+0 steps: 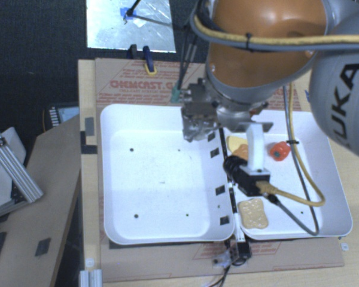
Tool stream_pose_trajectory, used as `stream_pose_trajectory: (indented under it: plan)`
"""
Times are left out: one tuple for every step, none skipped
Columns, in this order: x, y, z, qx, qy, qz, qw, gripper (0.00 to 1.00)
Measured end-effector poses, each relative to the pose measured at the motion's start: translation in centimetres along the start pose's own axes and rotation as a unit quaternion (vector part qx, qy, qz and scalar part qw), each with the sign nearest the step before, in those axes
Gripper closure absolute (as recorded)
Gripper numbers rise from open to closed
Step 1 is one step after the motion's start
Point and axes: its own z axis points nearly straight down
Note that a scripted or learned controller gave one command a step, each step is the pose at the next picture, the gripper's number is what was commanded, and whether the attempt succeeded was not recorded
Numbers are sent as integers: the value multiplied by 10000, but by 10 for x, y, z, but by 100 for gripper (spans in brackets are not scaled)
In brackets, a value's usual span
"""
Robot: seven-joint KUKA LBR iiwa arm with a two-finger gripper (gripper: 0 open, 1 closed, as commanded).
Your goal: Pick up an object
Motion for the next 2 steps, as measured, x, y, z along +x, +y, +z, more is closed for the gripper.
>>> stream_pose_trajectory:
  plan:
    - [11, -4, 14, 3, 0, -3, 10000, 100]
    - [-88, -4, 39, 7, -15, 64, 10000, 100]
